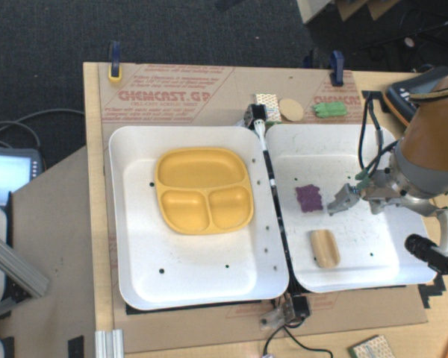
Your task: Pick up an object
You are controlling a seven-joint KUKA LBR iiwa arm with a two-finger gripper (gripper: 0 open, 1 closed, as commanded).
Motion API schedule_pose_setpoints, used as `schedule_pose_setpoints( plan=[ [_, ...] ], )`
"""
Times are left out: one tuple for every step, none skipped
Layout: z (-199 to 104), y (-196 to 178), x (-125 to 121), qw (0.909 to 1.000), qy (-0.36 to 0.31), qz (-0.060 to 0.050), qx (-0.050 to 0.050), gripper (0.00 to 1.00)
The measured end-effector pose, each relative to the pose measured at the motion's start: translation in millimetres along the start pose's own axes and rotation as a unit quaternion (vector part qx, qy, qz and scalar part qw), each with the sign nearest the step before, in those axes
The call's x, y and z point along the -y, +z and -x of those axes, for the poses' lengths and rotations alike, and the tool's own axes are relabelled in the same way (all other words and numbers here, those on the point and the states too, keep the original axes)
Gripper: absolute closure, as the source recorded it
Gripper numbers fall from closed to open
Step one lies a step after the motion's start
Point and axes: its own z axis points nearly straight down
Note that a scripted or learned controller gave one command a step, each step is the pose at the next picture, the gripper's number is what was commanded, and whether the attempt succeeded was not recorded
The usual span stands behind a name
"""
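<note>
In the right bin (373, 268), we see the end effector (342, 201) just beside a purple object (308, 198). We cannot tell its state. A tan block (324, 247) lies nearby.

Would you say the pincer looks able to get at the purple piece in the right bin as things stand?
Probably yes: the pincer hovers just right of the purple piece, with bare bin floor between; the tan block lies apart, nearer the front.

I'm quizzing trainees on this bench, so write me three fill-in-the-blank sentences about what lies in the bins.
1. The yellow divided plate lies in the ____ bin.
2. The purple object lies in the ____ bin, near the gripper.
3. The tan bread-like piece lies nearer the camera than the ____ object.

Missing words: left; right; purple
</note>
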Motion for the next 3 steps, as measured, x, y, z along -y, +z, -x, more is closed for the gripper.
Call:
schedule_pose_setpoints(
  plan=[
    [-22.4,109.0,-39.4,1.0000,-0.001,0.001,0.000,0.00],
    [-24.2,104.1,-109.0,1.0000,-0.002,0.003,0.001,0.00],
    [-22.4,105.1,-68.9,1.0000,0.001,-0.003,-0.001,0.00]
  ],
)
